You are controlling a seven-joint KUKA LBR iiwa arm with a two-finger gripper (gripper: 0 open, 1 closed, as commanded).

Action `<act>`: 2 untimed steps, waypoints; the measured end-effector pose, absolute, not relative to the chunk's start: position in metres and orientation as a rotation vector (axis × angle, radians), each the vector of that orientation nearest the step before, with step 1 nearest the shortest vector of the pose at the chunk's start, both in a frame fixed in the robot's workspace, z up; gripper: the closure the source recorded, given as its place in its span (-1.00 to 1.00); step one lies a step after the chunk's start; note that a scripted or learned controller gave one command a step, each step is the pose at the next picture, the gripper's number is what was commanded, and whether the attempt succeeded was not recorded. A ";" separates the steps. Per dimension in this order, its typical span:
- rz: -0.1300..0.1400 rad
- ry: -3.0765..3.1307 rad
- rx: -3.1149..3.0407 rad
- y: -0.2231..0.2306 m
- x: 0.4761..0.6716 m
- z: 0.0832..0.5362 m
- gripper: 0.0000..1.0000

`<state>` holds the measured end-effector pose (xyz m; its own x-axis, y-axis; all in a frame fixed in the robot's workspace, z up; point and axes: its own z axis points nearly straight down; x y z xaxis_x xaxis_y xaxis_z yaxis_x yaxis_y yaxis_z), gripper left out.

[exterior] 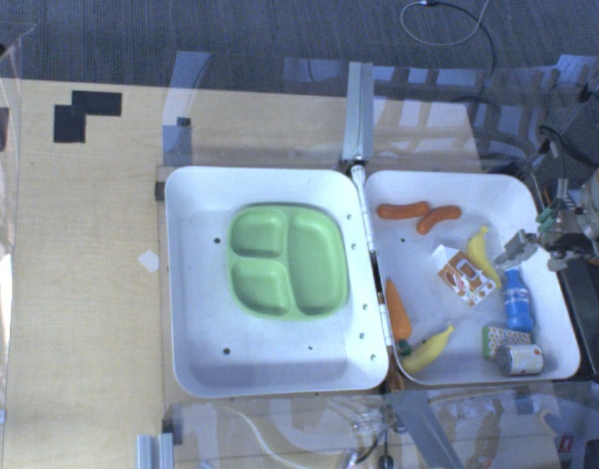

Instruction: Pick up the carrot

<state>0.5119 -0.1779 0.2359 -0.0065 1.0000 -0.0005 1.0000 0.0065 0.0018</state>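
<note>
The carrot is a slim orange root lying lengthwise against the left wall of the right bin, its lower end touching a yellow banana. My gripper hovers over the right bin's right side, just above a blue bottle and right of a second banana. It is far to the right of the carrot, with nothing seen in its grasp.
The right bin also holds two orange-red sausages, a snack packet and a tipped can. A green divided plate lies in the left bin. A metal divider stands behind the bins.
</note>
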 end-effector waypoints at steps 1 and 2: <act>0.004 2.478 1.925 -0.148 0.520 0.110 -1.00; 0.010 2.539 1.818 -0.119 0.493 0.090 -1.00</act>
<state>0.4928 -0.1187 0.0902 -0.3219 0.9467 -0.0116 0.9466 0.3221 0.0166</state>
